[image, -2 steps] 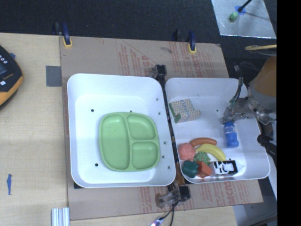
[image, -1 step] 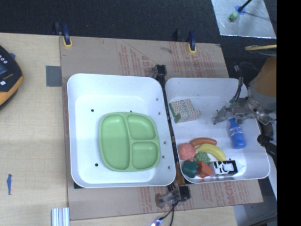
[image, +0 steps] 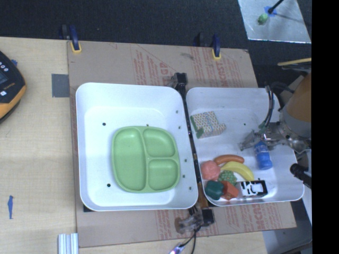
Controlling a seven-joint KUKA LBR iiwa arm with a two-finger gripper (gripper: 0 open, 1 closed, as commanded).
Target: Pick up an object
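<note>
The right bin [image: 233, 102] holds several small objects. A patterned block [image: 207, 124] lies near its left wall. Toward the front lie a sausage [image: 229, 159], a banana [image: 239, 170], a pink round fruit [image: 210, 169], a green pepper [image: 214, 189], an orange piece [image: 231, 191] and a black-and-white item [image: 253, 187]. A blue bottle-like object [image: 262, 157] lies at the right side of the bin. My gripper [image: 253, 140] reaches in from the right, low over the bin floor. It sits just above and left of the blue object and touches or nearly touches its top end.
The left bin [image: 90, 157] holds a green divided plate [image: 145, 159]. The grey arm with its orange band [image: 297, 107] hangs over the right bin's right wall. A yellow and black device [image: 8, 89] rests on the bench at far left. Clamps [image: 215, 45] hold the cardboard base.
</note>
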